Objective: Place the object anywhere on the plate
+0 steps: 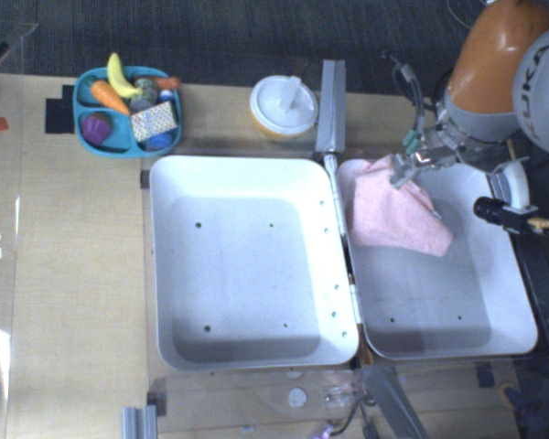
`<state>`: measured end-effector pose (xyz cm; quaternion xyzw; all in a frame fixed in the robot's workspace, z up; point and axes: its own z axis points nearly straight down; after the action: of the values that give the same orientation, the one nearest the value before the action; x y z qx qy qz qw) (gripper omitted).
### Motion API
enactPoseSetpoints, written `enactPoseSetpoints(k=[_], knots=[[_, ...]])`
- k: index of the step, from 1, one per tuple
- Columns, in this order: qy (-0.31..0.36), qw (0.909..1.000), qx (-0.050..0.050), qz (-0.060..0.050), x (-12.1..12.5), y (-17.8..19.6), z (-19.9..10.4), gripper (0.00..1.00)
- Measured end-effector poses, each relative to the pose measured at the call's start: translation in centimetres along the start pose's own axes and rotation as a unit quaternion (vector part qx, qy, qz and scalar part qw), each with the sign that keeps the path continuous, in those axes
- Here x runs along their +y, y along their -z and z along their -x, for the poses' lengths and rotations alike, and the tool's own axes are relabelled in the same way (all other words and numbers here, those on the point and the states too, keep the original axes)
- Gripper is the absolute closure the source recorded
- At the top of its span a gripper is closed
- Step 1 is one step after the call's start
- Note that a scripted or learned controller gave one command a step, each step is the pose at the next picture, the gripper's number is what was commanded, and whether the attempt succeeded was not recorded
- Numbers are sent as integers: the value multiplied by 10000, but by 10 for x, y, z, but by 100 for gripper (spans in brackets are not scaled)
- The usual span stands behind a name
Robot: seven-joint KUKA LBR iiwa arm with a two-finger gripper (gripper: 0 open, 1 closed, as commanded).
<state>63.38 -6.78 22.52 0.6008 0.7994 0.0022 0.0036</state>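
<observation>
Wooden worktop (64, 245) before dark carpet: blue tray (126, 112), white plate (284, 106), two bins. In the right bin (457, 309), pink cloth (398, 216); end effector (410, 165) touches its top edge, finger spread indiscernible.

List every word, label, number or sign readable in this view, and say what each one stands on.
"UKA": letters on the grey arm housing at the right edge, the start of the word cut off by the frame.
Red tag on the bench at left: too small to read.
Pink cloth, yellow lidded cup, blue divided tray of toy food and both white bins: no text visible.
</observation>
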Motion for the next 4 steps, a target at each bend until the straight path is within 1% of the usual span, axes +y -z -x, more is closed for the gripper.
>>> enactPoseSetpoints(k=[1,2,3,4], knots=[[2009,9796,8,-5,1,7,-46,100],[3921,9199,16,-2,-8,-5,-98,100],[5666,8240,17,10,-14,-12,-148,100],[6012,7991,23,9,-29,-2,-196,100]])
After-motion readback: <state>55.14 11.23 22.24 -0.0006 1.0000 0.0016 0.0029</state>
